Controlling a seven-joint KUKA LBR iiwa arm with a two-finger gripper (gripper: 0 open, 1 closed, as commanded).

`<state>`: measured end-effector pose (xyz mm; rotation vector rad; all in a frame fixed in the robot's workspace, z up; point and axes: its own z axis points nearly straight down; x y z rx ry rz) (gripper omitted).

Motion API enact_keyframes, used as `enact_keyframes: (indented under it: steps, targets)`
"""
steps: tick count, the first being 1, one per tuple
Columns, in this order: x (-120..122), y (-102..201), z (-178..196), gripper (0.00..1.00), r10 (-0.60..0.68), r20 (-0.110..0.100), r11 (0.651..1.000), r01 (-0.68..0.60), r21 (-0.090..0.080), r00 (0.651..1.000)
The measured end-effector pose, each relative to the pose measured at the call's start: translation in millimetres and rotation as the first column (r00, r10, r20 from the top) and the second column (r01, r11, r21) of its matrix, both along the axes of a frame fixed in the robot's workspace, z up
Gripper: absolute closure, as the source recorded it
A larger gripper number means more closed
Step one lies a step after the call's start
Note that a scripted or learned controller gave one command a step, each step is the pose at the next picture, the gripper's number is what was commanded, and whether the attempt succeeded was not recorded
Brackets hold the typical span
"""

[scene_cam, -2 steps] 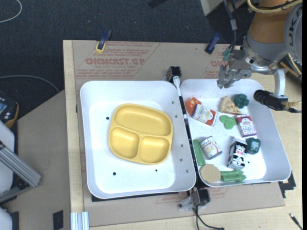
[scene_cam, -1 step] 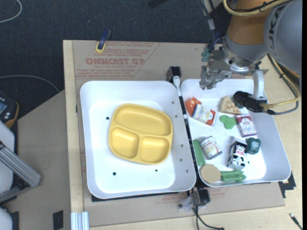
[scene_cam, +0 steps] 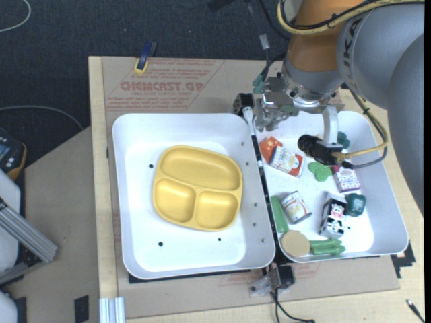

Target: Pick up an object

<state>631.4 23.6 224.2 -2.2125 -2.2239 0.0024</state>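
- Nearest the camera, a round tan disc [scene_cam: 294, 243] is lying in the right white bin [scene_cam: 389, 227], touching a green stick-shaped piece [scene_cam: 326, 249].
- Just beyond, a black-and-white cow-patterned carton [scene_cam: 333, 219] and a small tin can [scene_cam: 294, 206] are lying near each other.
- A yellow three-compartment plastic tray [scene_cam: 197, 187] is sitting in the left white bin [scene_cam: 128, 180] on the bench [scene_cam: 165, 83].
- Farther back, a red-and-white packet [scene_cam: 281, 155] is lying just beside the bins' shared wall.
- At the far end, the grey arm's gripper [scene_cam: 273, 116] is hanging over the right bin's rear corner; whether its jaws are apart or together cannot be told.
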Motion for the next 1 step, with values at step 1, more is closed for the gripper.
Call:
enact_keyframes:
  steps: [1]
  targets:
    - [-5.3, 51.2, -7.5, 1.00, 0.000, 0.000, 1.000, 0.000, -0.001, 1.000]
